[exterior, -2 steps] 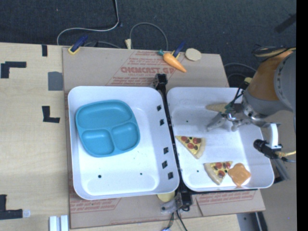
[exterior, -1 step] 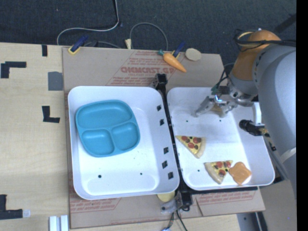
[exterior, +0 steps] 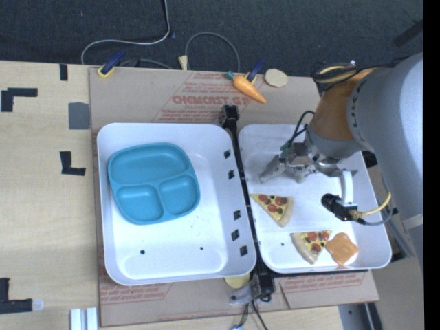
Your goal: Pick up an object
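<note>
Bench w/ two white bins side by side. Left bin point(exterior: 120, 256) holds a blue tray point(exterior: 154, 181). Right bin point(exterior: 368, 256): gripper point(exterior: 283, 171) at far side, fingers apart, nothing between. Pizza slice point(exterior: 273, 206) just near of it; 2nd slice point(exterior: 309, 243) touching a bread piece point(exterior: 342, 248) at near right. Carrot point(exterior: 248, 89) lies on cardboard beyond bins.

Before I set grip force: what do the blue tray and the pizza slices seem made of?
Blue tray: likely moulded plastic, one even colour with a soft sheen. Pizza slices: probably toy plastic or rubber, flat painted toppings; hard to tell.
</note>
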